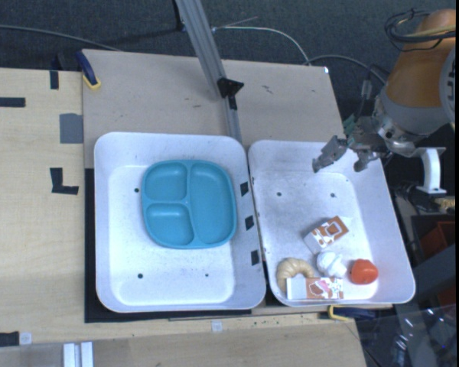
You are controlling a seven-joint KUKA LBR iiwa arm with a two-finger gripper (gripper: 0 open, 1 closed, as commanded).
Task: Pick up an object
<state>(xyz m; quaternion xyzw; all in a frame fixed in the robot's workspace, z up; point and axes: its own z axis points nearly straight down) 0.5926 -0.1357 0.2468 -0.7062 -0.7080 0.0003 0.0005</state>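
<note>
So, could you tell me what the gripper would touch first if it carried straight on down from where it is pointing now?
Probably the bare floor of the right bin. The open gripper sits above that bin's far end, apart from the food items clustered at the near end. Depth is hard to judge from this slant.

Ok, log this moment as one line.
gripper: open, holding nothing, over right bin's far end | toys near corner, untouched | left bin: blue tray

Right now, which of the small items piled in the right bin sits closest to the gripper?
The small white-and-orange carton. It lies at the top of the cluster, towards the gripper; the red ball, tan croissant and flat packet sit lower.
</note>
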